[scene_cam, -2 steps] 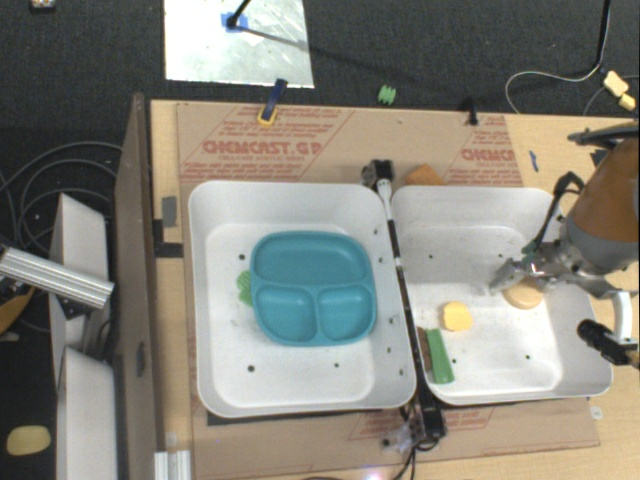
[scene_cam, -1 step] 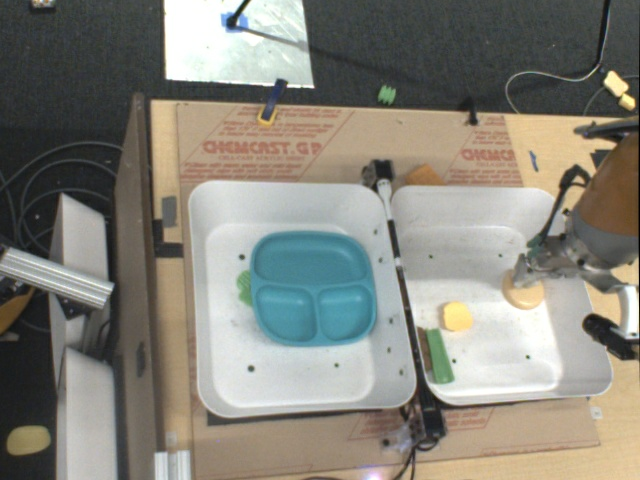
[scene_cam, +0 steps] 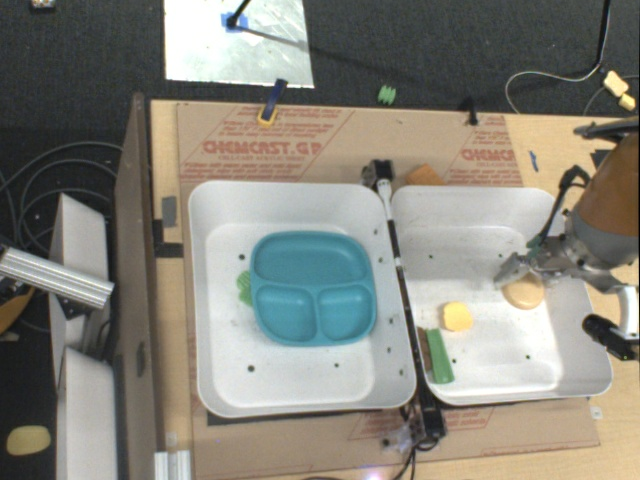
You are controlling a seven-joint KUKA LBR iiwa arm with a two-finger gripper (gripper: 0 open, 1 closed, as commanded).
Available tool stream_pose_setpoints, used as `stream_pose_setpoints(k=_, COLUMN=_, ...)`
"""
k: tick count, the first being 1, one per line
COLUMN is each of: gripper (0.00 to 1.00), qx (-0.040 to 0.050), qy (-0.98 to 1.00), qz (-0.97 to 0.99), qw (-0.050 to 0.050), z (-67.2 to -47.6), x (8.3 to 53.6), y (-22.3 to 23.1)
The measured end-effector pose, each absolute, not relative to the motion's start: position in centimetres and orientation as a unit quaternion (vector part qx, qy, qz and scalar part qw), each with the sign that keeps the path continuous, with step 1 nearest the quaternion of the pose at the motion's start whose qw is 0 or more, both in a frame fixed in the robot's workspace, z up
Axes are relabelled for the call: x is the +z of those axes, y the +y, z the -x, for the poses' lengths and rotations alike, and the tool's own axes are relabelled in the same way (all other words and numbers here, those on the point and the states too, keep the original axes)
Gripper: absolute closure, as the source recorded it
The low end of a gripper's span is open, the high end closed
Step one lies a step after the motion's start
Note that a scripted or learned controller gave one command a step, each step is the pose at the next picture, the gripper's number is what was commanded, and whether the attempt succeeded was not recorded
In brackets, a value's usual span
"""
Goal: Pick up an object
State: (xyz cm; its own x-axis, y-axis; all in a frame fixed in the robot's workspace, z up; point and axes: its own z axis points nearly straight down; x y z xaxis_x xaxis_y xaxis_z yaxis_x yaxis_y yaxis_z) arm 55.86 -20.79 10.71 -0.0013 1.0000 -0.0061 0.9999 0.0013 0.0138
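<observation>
Tan rounded object (scene_cam: 524,294) is seen directly under the hand (scene_cam: 527,268) in the right bin (scene_cam: 480,218), touching or just below it; whether it is grasped cannot be told. Yellow block (scene_cam: 457,317) lies left of the hand, green block (scene_cam: 438,356) farther left. Teal divided tray (scene_cam: 312,288) sits in the left bin (scene_cam: 290,203).

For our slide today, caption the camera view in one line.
Grey arm's gripper poised at a tan object in the right bin; teal divided tray in the left bin.
</observation>
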Motion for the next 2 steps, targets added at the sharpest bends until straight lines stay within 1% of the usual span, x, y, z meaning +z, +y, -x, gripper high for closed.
stream_pose_setpoints(k=1, gripper=0.00, qx=0.0027, qy=0.708, qz=-0.706, qw=0.007, z=-55.4, x=9.0, y=-20.8)
stream_pose_setpoints(k=2, gripper=1.00, qx=0.0058, qy=0.708, qz=-0.706, qw=0.010, z=-55.7, x=10.3, y=-20.7)
